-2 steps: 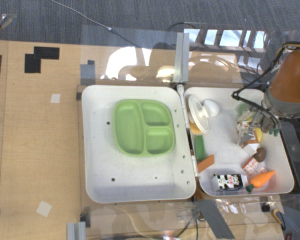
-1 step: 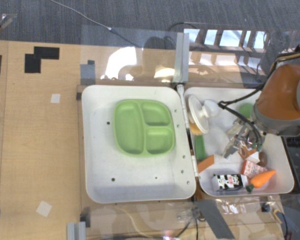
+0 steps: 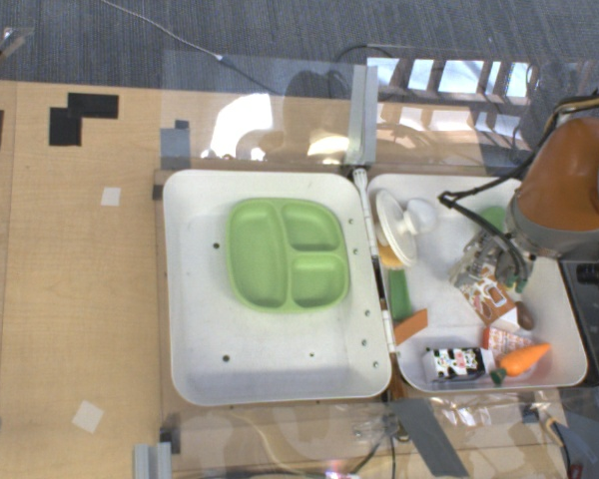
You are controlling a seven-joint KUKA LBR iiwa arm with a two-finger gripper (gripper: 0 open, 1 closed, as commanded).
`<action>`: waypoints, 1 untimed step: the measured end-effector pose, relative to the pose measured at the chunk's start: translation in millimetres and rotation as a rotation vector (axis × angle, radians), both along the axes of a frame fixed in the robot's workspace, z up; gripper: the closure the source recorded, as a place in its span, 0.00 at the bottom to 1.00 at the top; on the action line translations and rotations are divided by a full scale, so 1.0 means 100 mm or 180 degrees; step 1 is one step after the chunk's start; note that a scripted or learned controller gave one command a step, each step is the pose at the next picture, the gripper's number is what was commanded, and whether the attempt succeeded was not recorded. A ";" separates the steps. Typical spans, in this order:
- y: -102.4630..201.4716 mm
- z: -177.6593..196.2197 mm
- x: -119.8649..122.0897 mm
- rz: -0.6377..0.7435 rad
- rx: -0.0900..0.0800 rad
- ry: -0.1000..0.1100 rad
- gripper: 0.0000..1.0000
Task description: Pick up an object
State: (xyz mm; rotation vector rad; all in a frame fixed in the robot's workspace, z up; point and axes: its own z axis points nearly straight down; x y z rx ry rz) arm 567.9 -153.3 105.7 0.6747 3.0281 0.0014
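Note:
The right bin [image 3: 434, 372] holds several small items: an orange carrot-shaped toy [image 3: 524, 358], a small black and white carton [image 3: 453, 363], a flat orange piece [image 3: 410, 326], a green block [image 3: 398, 293] and a white cup-like piece [image 3: 399, 226] by the divider. The grey arm with its orange band [image 3: 569, 168] reaches in from the right. My gripper [image 3: 491, 270] hangs low over the right side of that bin, above a brown and white packet [image 3: 491, 301]. Clutter around the fingertips hides how they stand.
The left bin [image 3: 195, 297] holds a green divided plate [image 3: 287, 253] at its centre. A grey metal post [image 3: 363, 108] stands behind the divider between the bins. A wooden bench with black markers stretches to the left.

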 end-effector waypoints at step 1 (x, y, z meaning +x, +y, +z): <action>0.06 1.29 0.72 -0.0123 0.0017 0.0050 1.00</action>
